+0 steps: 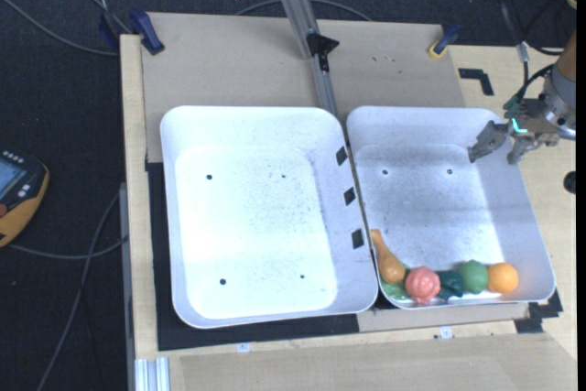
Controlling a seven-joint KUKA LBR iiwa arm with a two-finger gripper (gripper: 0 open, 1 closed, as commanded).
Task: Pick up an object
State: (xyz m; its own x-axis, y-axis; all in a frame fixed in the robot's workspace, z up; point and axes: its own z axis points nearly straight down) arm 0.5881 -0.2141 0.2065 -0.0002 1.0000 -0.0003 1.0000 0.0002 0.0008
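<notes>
The tool (499, 145) hangs at the right edge of the frame, over the upper right rim of the right bin (430, 197), its two dark fingers spread apart with nothing between them.

Everything worth picking sits well apart from it, crowded along that bin's lower edge at the lower right of the frame: an orange carrot-like piece (386, 259) lying on a slant (long axis running upper left to lower right), a pink ball (422, 284), a green piece (473, 275) and an orange ball (503, 277).

So the coming move turns on one direction, I judge: down the frame from the tool, and slightly leftward. The orange ball lies nearest.
</notes>
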